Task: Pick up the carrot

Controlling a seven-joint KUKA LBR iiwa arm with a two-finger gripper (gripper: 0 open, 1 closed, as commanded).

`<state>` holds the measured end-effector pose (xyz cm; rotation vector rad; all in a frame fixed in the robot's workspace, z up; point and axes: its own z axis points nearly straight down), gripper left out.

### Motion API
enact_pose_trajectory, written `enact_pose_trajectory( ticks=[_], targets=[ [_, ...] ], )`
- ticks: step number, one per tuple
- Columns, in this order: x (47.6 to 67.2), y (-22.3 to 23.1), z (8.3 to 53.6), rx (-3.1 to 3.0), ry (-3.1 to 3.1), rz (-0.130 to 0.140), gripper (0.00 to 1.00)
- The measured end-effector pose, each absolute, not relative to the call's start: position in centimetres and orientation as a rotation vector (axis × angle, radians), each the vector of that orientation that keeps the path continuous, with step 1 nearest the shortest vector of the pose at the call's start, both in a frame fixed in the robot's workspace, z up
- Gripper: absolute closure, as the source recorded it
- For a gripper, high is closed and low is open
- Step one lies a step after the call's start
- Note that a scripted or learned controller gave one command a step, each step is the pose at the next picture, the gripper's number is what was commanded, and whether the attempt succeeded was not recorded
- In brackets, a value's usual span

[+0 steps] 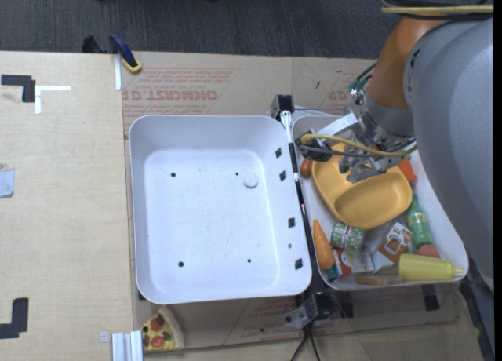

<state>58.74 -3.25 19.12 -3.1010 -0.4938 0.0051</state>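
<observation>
Dark carpet lies beyond your bench (63, 195), where two white bins sit side by side on cardboard. Your carrot (322, 245) lies in the right bin (451, 238), against its left wall, just beside a small can (346, 236) and below the yellow bowl (369, 195). Your arm (439, 77) reaches in over that bin's far end, with the gripper (362, 157) low above the bowl; you cannot tell whether it is open or closed. A small white disc (250, 181) rests in the left bin (141, 195)

yellow bowl (369, 198) right bin | yellow bottle (427, 267) near edge | pizza slice toy (159, 333) on bench
</observation>
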Motion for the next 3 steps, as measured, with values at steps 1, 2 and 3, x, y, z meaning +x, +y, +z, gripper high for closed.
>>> enact_pose_trajectory(
  ticks=[1,2,3],
  targets=[
    [63.5,-8.5,19.0,-3.105,-0.483,0.007,0.0],
    [65.1,-10.5,9.2,-3.081,-0.617,0.002,0.0],
    [63.4,-18.9,9.2,-3.023,-0.808,-0.002,0.0]
  ],
)
